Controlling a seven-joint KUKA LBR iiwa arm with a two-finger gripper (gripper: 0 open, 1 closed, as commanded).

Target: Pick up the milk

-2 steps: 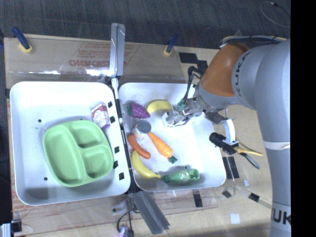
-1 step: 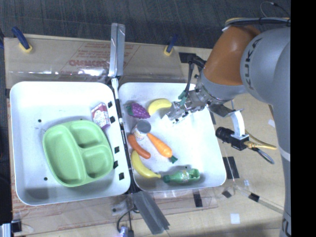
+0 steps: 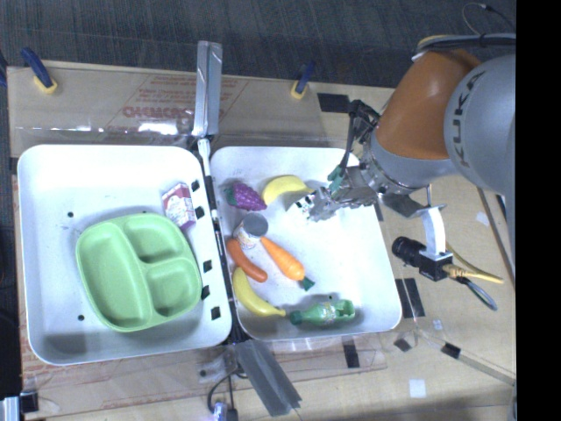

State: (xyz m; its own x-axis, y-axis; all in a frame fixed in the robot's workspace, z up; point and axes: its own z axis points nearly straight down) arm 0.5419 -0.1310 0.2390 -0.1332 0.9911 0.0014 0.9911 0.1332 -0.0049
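Whether the gripper [image 3: 317, 207] is spread or closed cannot be told; it hangs low over the right bin [image 3: 372, 266] near its far edge, beside a yellow banana [image 3: 282, 187]. The milk [image 3: 179, 204] lies in the left bin [image 3: 39, 235], near its far right corner, touching the green divided plate [image 3: 138, 270].

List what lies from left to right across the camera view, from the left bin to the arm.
Green plate → milk carton → grapes → upper yellow banana → claw → arm's orange band.
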